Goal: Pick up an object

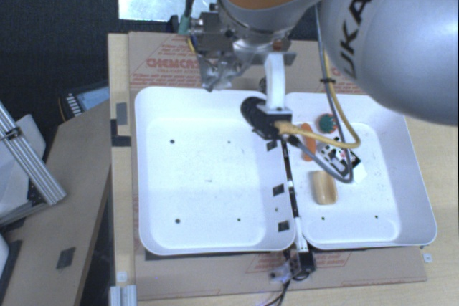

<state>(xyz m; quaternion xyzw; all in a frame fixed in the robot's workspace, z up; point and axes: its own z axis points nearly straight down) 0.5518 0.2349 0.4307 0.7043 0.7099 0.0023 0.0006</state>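
Where the arm (373,18) looms, right bin (401,218) partly hidden, jaws' state unclear, tan object (324,188) visible.

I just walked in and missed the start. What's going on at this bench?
A KUKA arm is reaching in over two white bins on a pick-up run. Its hand hangs above the far edge of the left bin. The things to pick lie in the right bin: a tan block, a green ball and an orange piece. Nothing shows as picked up yet.
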